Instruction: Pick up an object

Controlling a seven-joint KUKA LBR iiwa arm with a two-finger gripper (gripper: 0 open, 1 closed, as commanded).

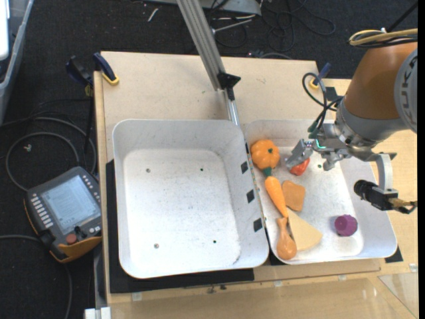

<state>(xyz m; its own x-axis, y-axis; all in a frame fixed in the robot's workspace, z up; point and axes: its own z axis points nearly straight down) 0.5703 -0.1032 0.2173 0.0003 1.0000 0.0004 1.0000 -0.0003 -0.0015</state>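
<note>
My gripper (pixel 300 158) reaches in from the right, low over the right bin (pixel 372 248), with a small red item (pixel 299 168) right under its tip. An orange pumpkin (pixel 265 154) lies to the left of it. Further forward I see an orange carrot (pixel 275 195), a tan bread-like piece (pixel 293 196), a pale yellow cheese wedge (pixel 305 233), an orange pear-shaped piece (pixel 286 243) and a purple round item (pixel 345 225).
The left bin (pixel 133 145) sits beside the right one, with black clips along the shared rim. A grey metal pole (pixel 202 35) slants in from the top. A teach pendant (pixel 63 208) lies on the floor to the left.
</note>
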